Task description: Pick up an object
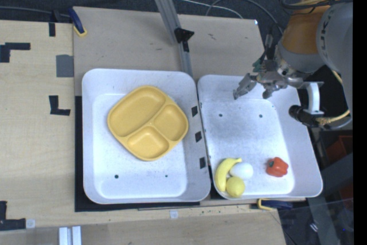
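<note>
Pepper (277,167) sits alone at the lower right of the right bin (252,123), so the open, empty hand (252,88) at the bin's top should drop straight over it, clear of the banana (225,169).

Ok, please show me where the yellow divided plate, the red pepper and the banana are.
yellow divided plate (148,122), camera view, on the ridge where its compartments meet.
red pepper (277,167), camera view, on the middle of its red body.
banana (224,169), camera view, on the middle of its curved yellow body.
</note>
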